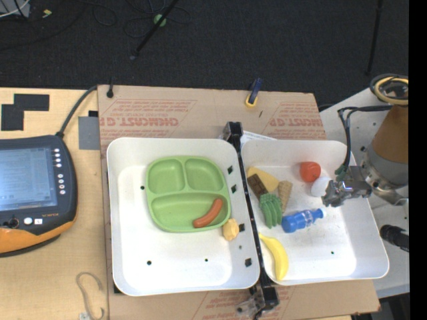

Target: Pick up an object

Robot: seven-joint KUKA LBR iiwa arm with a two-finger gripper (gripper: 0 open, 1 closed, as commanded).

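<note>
Just right of the red ball (pixel 309 171), the gripper (pixel 333 195) hovers, its closure unclear.

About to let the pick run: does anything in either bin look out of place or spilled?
Nothing spilled or damaged. One oddity: a small yellow piece lies off the green divided plate in the left bin, by the divider, while the sausage lies on the plate. The blue bottle lies on its side.

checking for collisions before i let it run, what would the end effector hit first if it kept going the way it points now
The end effector points toward the view's left, low over the right bin. Straight on, it would likely meet the blue bottle first, with the red ball just off that line; height is unclear from this slant.
</note>
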